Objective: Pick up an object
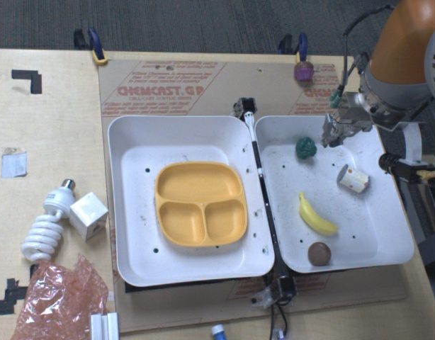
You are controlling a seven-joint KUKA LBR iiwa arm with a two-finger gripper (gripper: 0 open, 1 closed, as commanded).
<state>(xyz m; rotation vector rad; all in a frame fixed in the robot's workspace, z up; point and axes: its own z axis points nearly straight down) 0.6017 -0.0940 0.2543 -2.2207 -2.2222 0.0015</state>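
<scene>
Four small things lie in the bin (pixel 398 218) under my gripper (pixel 334 134), which sits over its far edge on the grey arm (pixel 402 48). Closest is a dark green lump (pixel 306 147), just beside the gripper toward the bin divider, apart from it as far as I can see. A white cup-like piece (pixel 353 179) lies on its side a little nearer the camera than the gripper. Farther out are a yellow banana (pixel 317 216) and a brown ball (pixel 319 253), well apart from the gripper. I see nothing between its tips; whether it is clenched or released I cannot tell. Across the divider, a yellow divided plate (pixel 201 204) rests in the other bin (pixel 129 190).
</scene>
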